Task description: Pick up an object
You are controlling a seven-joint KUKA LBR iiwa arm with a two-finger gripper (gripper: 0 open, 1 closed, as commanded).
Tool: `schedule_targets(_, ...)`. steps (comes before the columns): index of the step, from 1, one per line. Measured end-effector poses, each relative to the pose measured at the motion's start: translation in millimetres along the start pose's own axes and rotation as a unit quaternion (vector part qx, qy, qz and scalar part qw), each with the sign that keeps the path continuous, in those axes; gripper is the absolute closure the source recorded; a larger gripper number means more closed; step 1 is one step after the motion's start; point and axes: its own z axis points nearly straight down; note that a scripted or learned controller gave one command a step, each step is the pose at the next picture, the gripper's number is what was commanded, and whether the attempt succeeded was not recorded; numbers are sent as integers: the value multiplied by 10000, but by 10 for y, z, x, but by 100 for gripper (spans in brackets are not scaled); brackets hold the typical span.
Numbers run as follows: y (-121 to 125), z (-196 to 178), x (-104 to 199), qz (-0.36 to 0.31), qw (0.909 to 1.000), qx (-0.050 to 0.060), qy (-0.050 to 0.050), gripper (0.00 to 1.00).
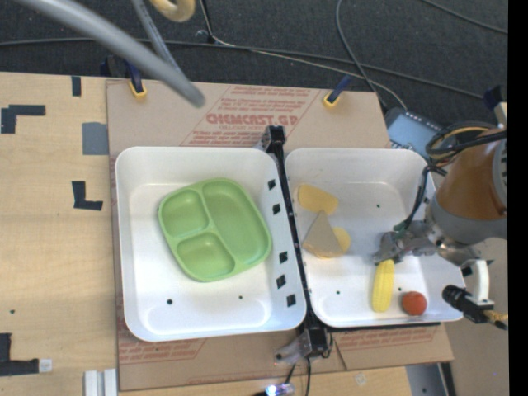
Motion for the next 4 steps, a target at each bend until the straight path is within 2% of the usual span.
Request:
schedule_targets(2, -26, -1111, 66, 0, 10000, -36, -16, 100)
schedule_targets(4, 295, -952, 1002, -21, 10000, -5, 1, 100)
